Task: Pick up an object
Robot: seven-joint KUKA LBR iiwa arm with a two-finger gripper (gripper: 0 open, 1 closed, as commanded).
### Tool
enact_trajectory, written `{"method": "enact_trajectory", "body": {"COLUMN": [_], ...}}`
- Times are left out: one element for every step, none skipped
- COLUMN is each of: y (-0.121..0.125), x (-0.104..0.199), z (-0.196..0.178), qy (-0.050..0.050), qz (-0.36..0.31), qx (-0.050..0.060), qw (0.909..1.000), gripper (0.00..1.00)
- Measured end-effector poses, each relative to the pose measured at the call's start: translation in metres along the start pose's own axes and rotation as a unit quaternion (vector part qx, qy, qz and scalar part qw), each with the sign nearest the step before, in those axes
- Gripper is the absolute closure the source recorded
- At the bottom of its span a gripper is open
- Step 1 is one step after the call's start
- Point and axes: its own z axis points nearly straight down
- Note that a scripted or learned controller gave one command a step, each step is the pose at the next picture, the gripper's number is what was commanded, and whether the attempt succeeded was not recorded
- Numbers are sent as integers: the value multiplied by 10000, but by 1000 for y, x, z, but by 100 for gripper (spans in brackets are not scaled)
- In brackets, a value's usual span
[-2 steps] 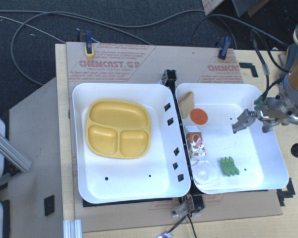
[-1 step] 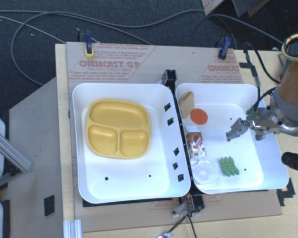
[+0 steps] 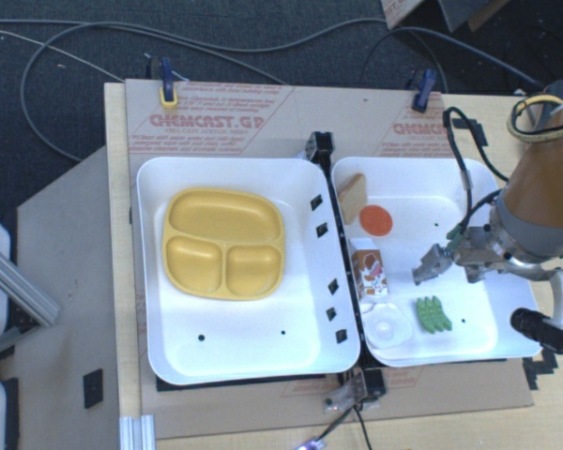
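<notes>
The right bin (image 3: 469, 178) holds a tan bread-like piece (image 3: 352, 193), an orange disc (image 3: 376, 220), a small printed packet (image 3: 370, 273), a clear round lid (image 3: 387, 324) and a green ridged toy (image 3: 433, 314). My gripper (image 3: 430, 266) reaches in from the right and hovers in the middle of the right bin, just above the green toy and right of the packet. Nothing shows between its fingers.
The left bin (image 3: 159, 298) holds a yellow three-compartment plate (image 3: 223, 243). A black divider with clips (image 3: 328, 242) runs between the bins. The arm's grey and orange body (image 3: 540, 204) covers the right bin's right side. Blue clamps (image 3: 169, 81) hold the board's far edge.
</notes>
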Motion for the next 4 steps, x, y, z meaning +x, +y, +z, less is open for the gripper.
{"method": "enact_trajectory", "body": {"y": [7, 8, 6, 7], "x": [6, 5, 5, 6], "z": [58, 44, 0, -30], "qy": [1, -8, -20, -20], "qz": [-4, 2, -6, -7], "qx": [4, -37, -58, -59], "qw": [10000, 10000, 10000, 10000], "gripper": [0, 100, 100, 100]}}
